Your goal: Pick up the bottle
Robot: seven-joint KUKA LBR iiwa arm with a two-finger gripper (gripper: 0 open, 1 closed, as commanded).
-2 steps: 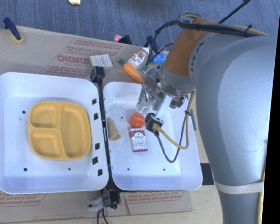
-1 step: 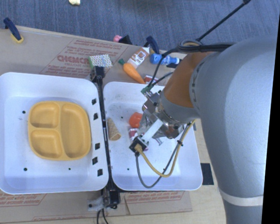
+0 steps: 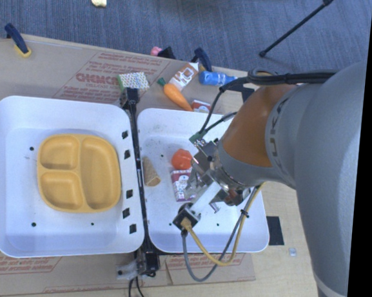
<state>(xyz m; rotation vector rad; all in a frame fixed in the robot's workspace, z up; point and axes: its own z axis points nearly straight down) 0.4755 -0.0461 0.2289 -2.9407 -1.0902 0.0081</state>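
A yellow crumb (image 3: 98,1) lies on the grey carpet at the far left, and a blue clamp (image 3: 17,39) grips the far left corner of the cardboard sheet (image 3: 82,77) under the bins. The left bin (image 3: 3,161) holds a yellow divided plate (image 3: 79,173) with three compartments, lying flat near its middle. Beyond that bin's far right corner sits a small patterned block (image 3: 133,80), and a black divider strip (image 3: 135,172) runs between the two bins.

In the right bin (image 3: 165,126), just right of the divider, lies a tan cone (image 3: 151,172). Right of it sits a red tomato-like ball (image 3: 182,158), and touching its near side is a small bottle (image 3: 181,185) with a red and white label, lying in the middle of the bin. The gripper (image 3: 198,197) hangs just beside the bottle on its right; its fingertips are hidden among brackets and cables, so I cannot tell whether they are apart or together, or whether they touch the bottle. A yellow cable (image 3: 215,257) loops from the wrist over the bin's near rim.

Beyond the right bin lie a carrot (image 3: 176,96), a white bottle with an orange label (image 3: 184,75) and a blue object (image 3: 211,78). The arm (image 3: 315,156), grey with an orange band, covers the right side.
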